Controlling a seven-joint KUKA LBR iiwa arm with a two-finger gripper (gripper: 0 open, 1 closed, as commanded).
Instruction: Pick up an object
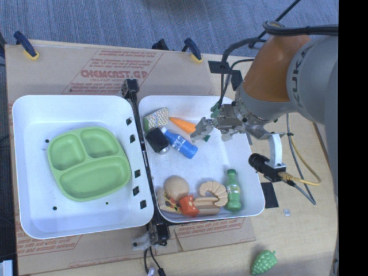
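Blue carpet is showing beyond a cardboard-covered bench, which is bearing two shallow white bins side by side so that the arm can work across both.

Nearest the camera, a green bunch of toy grapes is lying on the bench outside the bins, out of play. Just behind it, along the near wall of the right bin, toy food is sitting bunched together, probably having slid there: one burger, one red piece, one croissant and one green bottle, all touching or nearly so.

Further back in that bin, one blue bottle is lying tilted beside one black cylinder, with one orange carrot and one small patterned packet behind them. That is making eight possible things to pick in the right bin.

The left bin is holding a single green divided plate, lying flat, its three sections bare.

The gripper is hanging over the far part of the right bin, just beside the carrot and the blue bottle, likely lining up on one of them. It is carrying nothing that I can make out; whether it is spread or closed I cannot tell. Farthest right, the grey arm is reaching in.
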